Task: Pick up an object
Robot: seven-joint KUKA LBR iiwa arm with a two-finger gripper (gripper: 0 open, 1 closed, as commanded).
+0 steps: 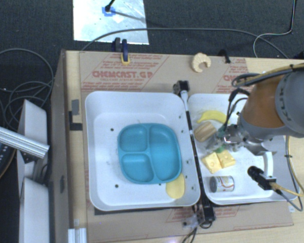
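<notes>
Fingers of the gripper [224,139] were hidden low in the right bin [273,194]; whether open or closed could not be told. Just below them lay two yellow cheese blocks [218,161], with a small can [222,183] nearer the front wall.

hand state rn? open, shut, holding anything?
Hand: cannot be told from this view; it sits low in the shallow white right bin, over the yellow cheese-like blocks.
</notes>
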